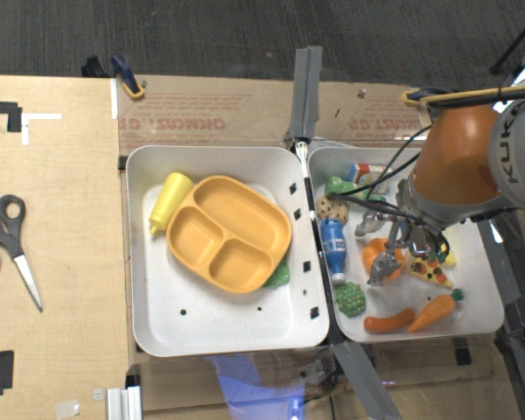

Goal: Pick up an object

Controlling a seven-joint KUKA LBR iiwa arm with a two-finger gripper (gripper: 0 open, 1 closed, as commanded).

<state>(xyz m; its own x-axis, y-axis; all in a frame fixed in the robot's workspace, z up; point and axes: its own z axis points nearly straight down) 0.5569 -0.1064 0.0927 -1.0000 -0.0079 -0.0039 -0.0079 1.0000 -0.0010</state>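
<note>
My gripper point(390, 250) hangs low over the middle of the right bin point(486, 261), below the arm's orange band point(455, 160). A small orange toy point(373, 255) lies right at the gripper's tip, touching or just under it. Around it lie a pizza slice point(432, 273), a carrot point(433, 311), a red sausage point(388, 324), a green broccoli piece point(350, 298), a blue bottle point(334, 245), a spotted cookie point(329, 208) and a green toy point(339, 186). The arm hides part of the bin's far right.
The left bin point(157, 322) holds a yellow three-part tray point(227, 233), a yellow bottle point(169, 201) and a green item point(279, 276) peeking from under the tray. Scissors point(13, 243) lie on the bench at the left. A grey post point(305, 94) stands behind the bins.
</note>
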